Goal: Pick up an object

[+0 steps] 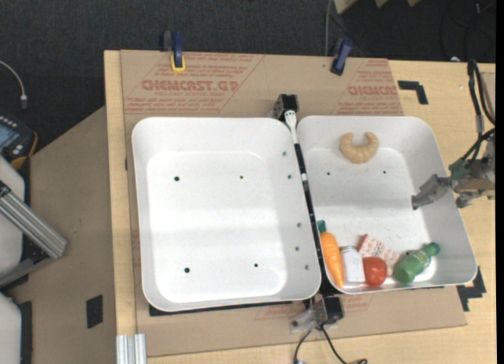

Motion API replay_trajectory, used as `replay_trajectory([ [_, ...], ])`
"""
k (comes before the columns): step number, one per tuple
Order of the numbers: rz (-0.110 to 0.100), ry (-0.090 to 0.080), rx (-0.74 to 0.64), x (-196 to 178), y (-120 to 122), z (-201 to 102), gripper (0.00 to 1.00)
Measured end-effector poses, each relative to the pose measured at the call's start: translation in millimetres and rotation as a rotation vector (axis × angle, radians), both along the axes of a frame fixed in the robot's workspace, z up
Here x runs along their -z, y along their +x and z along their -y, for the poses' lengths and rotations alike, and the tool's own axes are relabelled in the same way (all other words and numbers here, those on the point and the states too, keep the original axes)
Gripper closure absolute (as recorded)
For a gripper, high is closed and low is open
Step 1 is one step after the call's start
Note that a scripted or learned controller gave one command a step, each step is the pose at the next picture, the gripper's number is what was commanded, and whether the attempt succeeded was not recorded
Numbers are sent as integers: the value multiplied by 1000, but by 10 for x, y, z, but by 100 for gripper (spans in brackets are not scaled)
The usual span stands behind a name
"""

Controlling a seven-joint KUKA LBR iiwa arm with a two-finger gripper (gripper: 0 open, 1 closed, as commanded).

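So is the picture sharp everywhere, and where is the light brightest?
In the camera view, the left white plastic bin is brightest, its floor nearly washed out by glare, with a soft shadow along its near rim; the curved tan croissant and orange carrot in the right white bin look fairly sharp; the grey gripper at the right rim is blurred.

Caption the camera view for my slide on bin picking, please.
Gripper at the right bin's right wall; croissant far, carrot, tomato and green bottle near.
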State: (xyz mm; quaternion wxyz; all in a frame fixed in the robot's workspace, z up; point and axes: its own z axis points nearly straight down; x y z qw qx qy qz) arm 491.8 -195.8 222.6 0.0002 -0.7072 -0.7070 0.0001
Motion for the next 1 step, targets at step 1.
replay_trajectory([
  [1,-5,6,-9,281,-131,-941,0],
])
